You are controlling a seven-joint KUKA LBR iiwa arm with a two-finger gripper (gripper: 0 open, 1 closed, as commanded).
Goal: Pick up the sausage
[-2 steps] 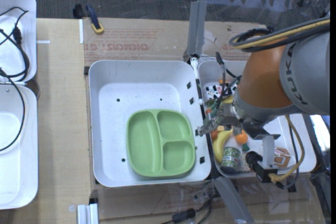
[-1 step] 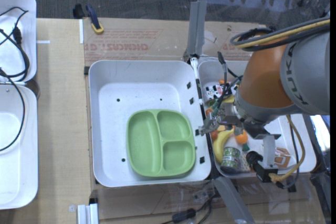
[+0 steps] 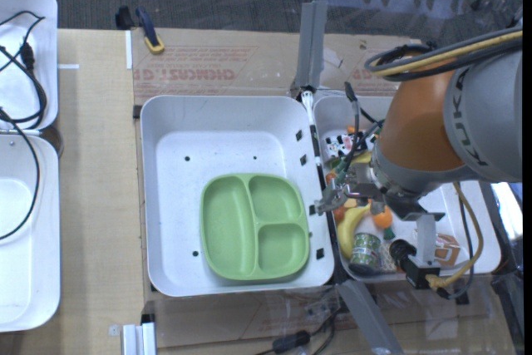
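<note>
Bins sit side by side on the bench as we look down. In the left bin (image 3: 166,179) lies a green divided plate (image 3: 253,226). The arm (image 3: 440,129) covers much of the right bin (image 3: 486,249), where we make out a banana (image 3: 350,226) and a small can (image 3: 365,249). We cannot pick out the sausage in that clutter. The gripper (image 3: 353,194) hangs low over the bin's left side, its grip hidden from us.
</note>
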